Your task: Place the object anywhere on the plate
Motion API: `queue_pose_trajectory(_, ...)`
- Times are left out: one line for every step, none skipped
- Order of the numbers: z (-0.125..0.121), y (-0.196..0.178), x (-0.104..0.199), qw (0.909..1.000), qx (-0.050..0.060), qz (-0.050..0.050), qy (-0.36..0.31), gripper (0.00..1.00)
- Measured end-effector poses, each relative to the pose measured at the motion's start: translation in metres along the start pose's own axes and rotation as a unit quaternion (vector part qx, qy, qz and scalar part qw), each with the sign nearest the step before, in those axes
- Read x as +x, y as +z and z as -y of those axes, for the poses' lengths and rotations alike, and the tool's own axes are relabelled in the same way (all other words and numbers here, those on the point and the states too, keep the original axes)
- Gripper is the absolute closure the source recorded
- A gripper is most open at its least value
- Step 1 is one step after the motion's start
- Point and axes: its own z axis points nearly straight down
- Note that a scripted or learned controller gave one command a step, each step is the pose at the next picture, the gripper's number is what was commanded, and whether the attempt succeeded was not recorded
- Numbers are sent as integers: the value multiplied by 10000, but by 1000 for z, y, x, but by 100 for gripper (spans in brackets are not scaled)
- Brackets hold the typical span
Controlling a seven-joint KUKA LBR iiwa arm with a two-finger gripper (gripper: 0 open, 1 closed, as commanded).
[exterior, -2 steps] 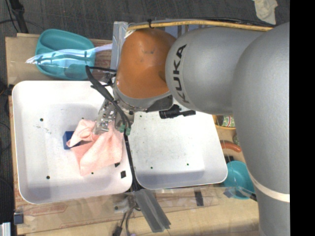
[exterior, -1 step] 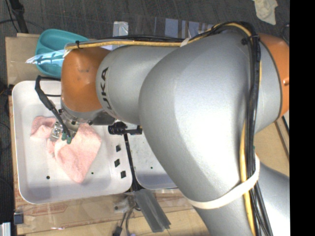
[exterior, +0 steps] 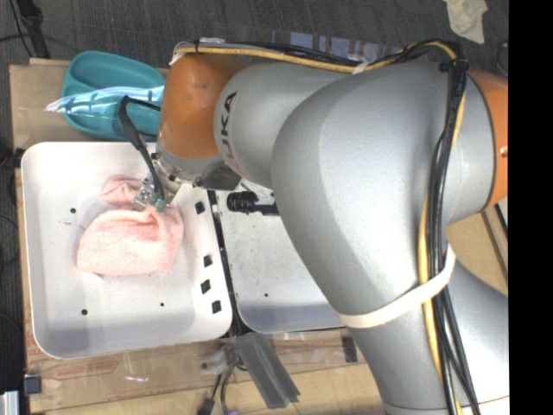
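Observation:
A crumpled pink cloth [exterior: 130, 236] lies in the left white bin [exterior: 52, 318], toward its upper middle. My gripper [exterior: 150, 200] comes down from the orange wrist band [exterior: 194, 102] and its tip sits right at the cloth's top edge, where the fabric bunches up. The tip is small and partly lost against the cloth. The big grey arm [exterior: 363, 188] covers most of the right bin [exterior: 268, 309].
A teal object with a clear plastic bag [exterior: 104, 93] rests on the bench just beyond the left bin's far rim. A divider with black clips [exterior: 210, 275] separates the bins. Cables run along the arm. A crumpled rag [exterior: 462, 11] lies on the floor at top right.

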Motion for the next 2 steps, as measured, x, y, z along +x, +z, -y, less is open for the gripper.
queue_pose_trajectory(-61, -1, 57, 9898, -9, -1, 1425, 100)
queue_pose_trajectory(30, -46, 37, 9876, 10, -16, 1572, 100)
